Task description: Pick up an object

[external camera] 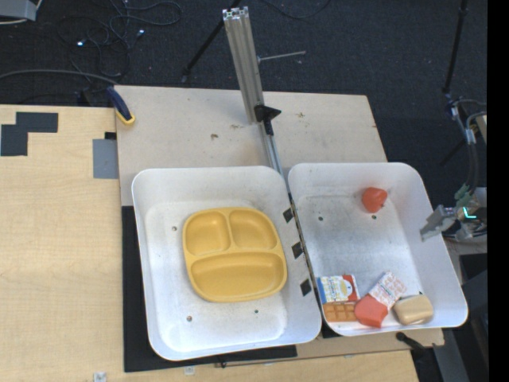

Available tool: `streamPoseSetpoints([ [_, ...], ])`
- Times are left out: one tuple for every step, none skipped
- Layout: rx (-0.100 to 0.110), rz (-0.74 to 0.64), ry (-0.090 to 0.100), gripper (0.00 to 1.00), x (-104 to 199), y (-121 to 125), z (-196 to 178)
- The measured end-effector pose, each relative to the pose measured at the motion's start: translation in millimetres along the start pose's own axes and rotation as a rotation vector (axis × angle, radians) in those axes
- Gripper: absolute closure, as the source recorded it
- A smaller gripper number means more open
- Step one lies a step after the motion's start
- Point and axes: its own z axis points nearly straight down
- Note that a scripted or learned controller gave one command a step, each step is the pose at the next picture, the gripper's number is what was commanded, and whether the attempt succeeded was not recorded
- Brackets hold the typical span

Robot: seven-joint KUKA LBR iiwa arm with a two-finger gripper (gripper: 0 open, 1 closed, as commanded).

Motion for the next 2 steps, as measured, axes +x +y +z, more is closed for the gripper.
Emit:
streamPoseSetpoints([
  [-0.001, 0.0, 0.0, 0.0, 0.0, 0.3, -0.5],
  [0.006, 0.0, 0.003, 0.0, 2.4, 0.7, 64.2],
])
